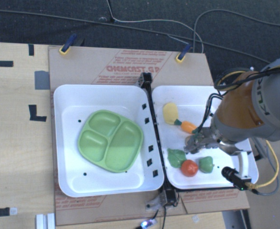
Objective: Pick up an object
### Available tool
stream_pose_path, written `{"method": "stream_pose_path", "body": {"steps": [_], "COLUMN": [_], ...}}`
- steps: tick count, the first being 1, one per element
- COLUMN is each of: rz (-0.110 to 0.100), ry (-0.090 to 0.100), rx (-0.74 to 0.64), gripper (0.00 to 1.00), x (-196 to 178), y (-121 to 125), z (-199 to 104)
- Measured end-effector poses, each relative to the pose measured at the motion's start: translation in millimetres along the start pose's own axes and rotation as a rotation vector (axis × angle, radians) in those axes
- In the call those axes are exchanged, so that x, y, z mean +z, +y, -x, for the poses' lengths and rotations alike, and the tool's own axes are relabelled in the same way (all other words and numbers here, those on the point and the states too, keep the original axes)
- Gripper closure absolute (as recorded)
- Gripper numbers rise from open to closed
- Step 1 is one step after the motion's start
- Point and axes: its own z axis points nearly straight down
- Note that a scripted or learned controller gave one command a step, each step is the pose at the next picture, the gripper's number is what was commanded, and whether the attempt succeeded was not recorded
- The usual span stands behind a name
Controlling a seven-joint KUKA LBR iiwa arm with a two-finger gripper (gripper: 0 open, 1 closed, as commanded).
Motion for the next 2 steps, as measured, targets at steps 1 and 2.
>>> {"method": "stream_pose_path", "body": {"steps": [1,2], "rz": [0.003,0.002], "ry": [-0.001,-0.001], "rx": [0.001,0.000], "gripper": [1.00,1.00], "x": [-56.1,-103.8], "y": [3.1,-4.1], "z": [9.6,5.2]}}
